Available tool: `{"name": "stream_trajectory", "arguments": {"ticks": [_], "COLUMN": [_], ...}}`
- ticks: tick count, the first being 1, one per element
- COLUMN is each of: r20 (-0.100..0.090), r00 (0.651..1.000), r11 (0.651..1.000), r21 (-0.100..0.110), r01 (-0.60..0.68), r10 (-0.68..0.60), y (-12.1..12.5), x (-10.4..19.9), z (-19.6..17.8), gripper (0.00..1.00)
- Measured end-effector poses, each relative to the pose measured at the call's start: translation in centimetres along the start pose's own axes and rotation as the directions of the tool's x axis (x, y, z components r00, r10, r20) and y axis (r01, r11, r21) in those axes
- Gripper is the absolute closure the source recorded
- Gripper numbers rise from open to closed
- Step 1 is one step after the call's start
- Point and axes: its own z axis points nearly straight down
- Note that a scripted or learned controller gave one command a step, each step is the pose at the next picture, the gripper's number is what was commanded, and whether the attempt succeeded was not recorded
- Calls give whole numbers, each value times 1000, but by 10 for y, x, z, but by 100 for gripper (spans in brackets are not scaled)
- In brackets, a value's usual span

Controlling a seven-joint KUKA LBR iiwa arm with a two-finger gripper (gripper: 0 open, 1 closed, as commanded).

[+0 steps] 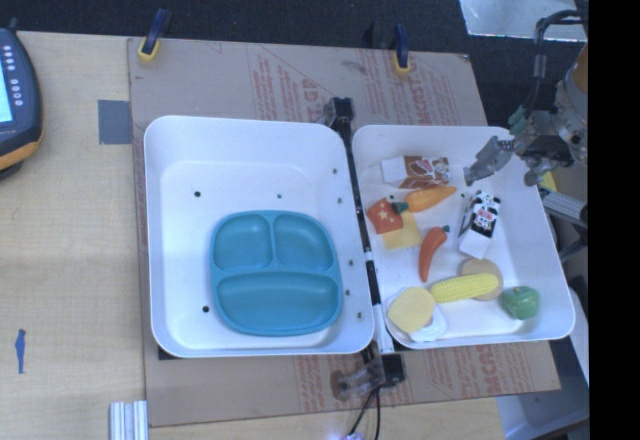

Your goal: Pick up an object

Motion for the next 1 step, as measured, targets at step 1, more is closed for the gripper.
{"name": "stream_trajectory", "arguments": {"ticks": [1], "r20": [-3], "r00": [1000], "r11": [1000], "r21": [10], "r01": [5], "r10": [-5], "y": [19], "x": [34], "z": [109], "gripper": [0]}}
